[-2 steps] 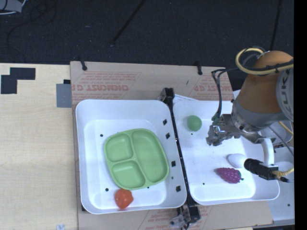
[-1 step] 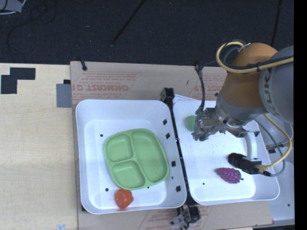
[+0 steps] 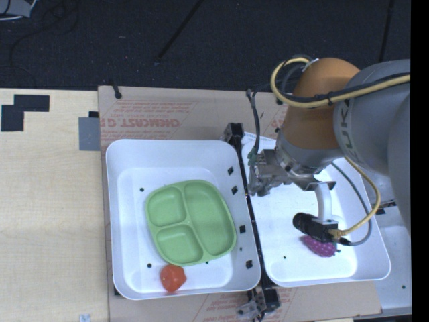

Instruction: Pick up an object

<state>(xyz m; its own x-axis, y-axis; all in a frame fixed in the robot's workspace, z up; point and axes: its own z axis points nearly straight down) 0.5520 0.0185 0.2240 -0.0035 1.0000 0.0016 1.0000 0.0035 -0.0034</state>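
A green three-compartment plate point(image 3: 191, 221) lies in the left bin point(image 3: 127, 180). A small red-orange object point(image 3: 173, 278) rests near that bin's front wall, just in front of the plate. In the right bin point(image 3: 365, 263), a purple knobbly object point(image 3: 321, 247) sits partly under a black fitting point(image 3: 314, 225) on the arm's yellow cable. My gripper point(image 3: 259, 178) hangs low over the left edge of the right bin, close to the divider between the bins. Nothing can be seen between its tips from this angle.
The grey arm and its orange band point(image 3: 322, 113) cover the back of the right bin. Black clips point(image 3: 234, 133) line the divider between the bins. Cardboard point(image 3: 167, 116) lies under the bins, with the wooden bench point(image 3: 47, 213) to the left.
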